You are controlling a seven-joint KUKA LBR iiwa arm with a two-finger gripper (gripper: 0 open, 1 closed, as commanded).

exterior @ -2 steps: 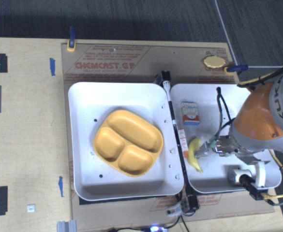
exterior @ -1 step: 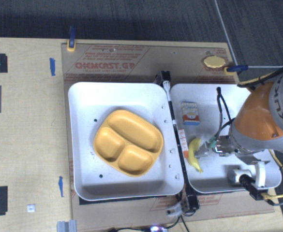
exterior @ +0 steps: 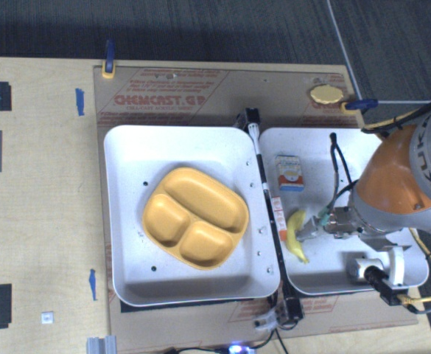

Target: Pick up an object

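A yellow banana [exterior: 296,236] lies in the right bin [exterior: 314,280], close to its left wall. My gripper [exterior: 313,228] is low in that bin, just right of the banana and touching or nearly touching its middle. The grey and orange arm reaches in from the right above it. A small white carton [exterior: 289,172] with blue and orange print lies farther back in the same bin, apart from the gripper. I see nothing held in the gripper.
The left bin [exterior: 119,198] holds a large yellow three-compartment plate [exterior: 194,217]. A round gold disc [exterior: 326,94] rests on the cardboard behind the right bin. A ridge with a black strip divides the two bins.
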